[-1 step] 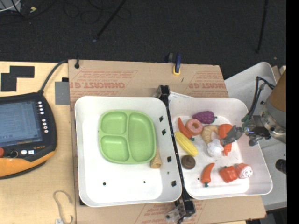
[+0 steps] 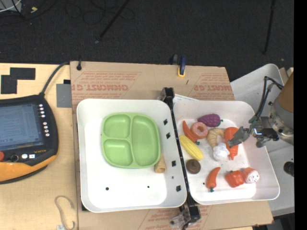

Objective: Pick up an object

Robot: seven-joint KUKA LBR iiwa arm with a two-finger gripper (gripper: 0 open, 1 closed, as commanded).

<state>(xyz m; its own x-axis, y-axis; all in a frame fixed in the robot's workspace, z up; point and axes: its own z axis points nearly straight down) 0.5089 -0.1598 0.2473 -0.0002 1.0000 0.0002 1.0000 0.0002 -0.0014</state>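
The right bin (image 2: 261,174) holds several toy foods: purple grapes (image 2: 209,120), a pink donut (image 2: 198,129), a red chili (image 2: 188,132), a tan croissant (image 2: 214,136), a yellow corn cob (image 2: 191,148), a white garlic bulb (image 2: 220,152), an orange carrot (image 2: 232,147), a brown round piece (image 2: 193,166), an orange-red pepper (image 2: 213,177), and a red piece (image 2: 235,178) beside a red-and-white one (image 2: 251,176). My gripper (image 2: 238,137) reaches in from the right and sits low over the upper end of the orange carrot, just right of the croissant.
In the left bin (image 2: 91,186) lie a green divided plate (image 2: 130,140) and a tan cone (image 2: 160,165) near the divider (image 2: 175,147). A teach pendant (image 2: 24,133) rests on the bench at far left. Cables hang by the arm at right.
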